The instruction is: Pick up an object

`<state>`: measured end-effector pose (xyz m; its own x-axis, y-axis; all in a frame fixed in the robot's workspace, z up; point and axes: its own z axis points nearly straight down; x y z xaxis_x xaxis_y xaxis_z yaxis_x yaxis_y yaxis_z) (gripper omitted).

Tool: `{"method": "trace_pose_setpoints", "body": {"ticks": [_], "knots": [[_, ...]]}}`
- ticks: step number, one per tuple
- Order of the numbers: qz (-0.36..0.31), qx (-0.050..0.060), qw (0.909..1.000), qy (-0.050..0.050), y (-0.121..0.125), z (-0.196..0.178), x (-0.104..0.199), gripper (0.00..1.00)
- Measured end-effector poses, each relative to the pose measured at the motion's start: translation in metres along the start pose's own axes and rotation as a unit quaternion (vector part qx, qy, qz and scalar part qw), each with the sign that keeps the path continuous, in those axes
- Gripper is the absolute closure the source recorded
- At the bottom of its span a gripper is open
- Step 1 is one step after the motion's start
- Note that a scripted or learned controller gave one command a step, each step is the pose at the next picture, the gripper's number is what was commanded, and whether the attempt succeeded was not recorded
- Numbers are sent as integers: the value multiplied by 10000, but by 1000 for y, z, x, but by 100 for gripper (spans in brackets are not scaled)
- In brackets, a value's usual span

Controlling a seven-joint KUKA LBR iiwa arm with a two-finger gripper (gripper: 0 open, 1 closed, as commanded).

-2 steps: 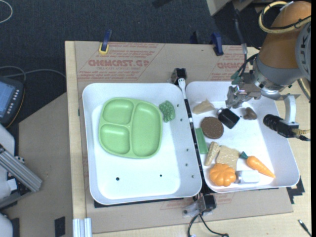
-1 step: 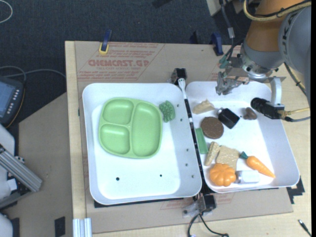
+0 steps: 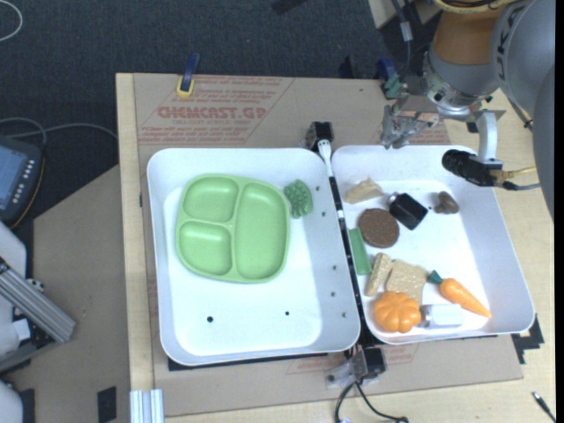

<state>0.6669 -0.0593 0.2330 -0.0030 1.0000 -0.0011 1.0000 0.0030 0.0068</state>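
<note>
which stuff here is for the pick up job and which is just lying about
For the job:
gripper
right bin, holding the carrot, orange pumpkin, brown round patty, black block, cracker, green stick

Lying about:
left bin
green divided plate
green broccoli piece
yellow clamp

Two smooth white plastic bins, the left bin (image 3: 167,236) and the right bin (image 3: 507,254), sit on a matt brown cardboard sheet (image 3: 220,113) printed in faded red. A pale green divided plate (image 3: 233,227) shows a soft plastic sheen, beside a knobbly green toy vegetable (image 3: 299,198). In the right bin, a glossy orange pumpkin (image 3: 397,312) and carrot (image 3: 463,296) look like moulded plastic, a brown round patty (image 3: 379,227) appears rough and matt, and a small black block (image 3: 407,210) shines slightly. The gripper (image 3: 404,130) is bare grey metal below the arm's satin orange band (image 3: 476,25).
</note>
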Motion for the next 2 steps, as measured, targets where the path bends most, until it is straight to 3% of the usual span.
{"method": "trace_pose_setpoints", "body": {"ticks": [2], "knots": [[19,46,10000,3,-15,5,-9,100]]}}
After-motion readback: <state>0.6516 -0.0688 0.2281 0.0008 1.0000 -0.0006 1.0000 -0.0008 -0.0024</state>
